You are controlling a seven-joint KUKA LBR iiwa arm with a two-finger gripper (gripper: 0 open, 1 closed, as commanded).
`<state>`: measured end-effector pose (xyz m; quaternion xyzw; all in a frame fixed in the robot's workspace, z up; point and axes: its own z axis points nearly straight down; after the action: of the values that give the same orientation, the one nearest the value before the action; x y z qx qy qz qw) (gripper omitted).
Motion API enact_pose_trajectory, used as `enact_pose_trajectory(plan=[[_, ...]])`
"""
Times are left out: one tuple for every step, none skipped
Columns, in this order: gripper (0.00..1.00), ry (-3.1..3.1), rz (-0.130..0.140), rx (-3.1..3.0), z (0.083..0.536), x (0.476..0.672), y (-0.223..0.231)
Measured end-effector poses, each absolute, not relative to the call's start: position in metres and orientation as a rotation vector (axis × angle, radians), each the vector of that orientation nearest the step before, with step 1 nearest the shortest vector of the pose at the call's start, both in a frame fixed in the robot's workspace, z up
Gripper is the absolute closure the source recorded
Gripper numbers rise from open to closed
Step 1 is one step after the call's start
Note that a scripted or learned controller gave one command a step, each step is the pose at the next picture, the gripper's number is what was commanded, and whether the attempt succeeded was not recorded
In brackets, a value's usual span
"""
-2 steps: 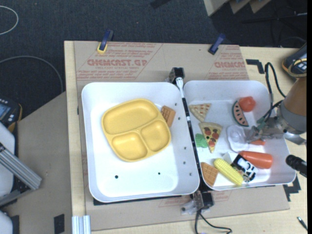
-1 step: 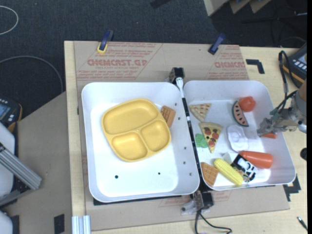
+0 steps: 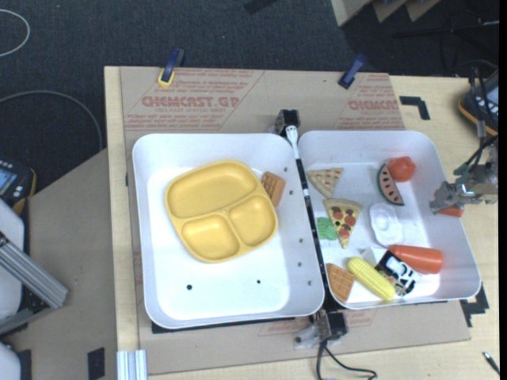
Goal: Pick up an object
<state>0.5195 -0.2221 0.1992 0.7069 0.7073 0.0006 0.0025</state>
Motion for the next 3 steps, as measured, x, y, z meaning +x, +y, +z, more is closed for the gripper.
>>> enact_pose_trajectory(plan=[[1.00,2.219,0.002,2.216,0.226,0.520,-0.222],[1.00,2.223,0.002,2.215,0.232,0.538,-0.181],[1.00,2.229,0.001,2.217,0.225,0.548,-0.137]])
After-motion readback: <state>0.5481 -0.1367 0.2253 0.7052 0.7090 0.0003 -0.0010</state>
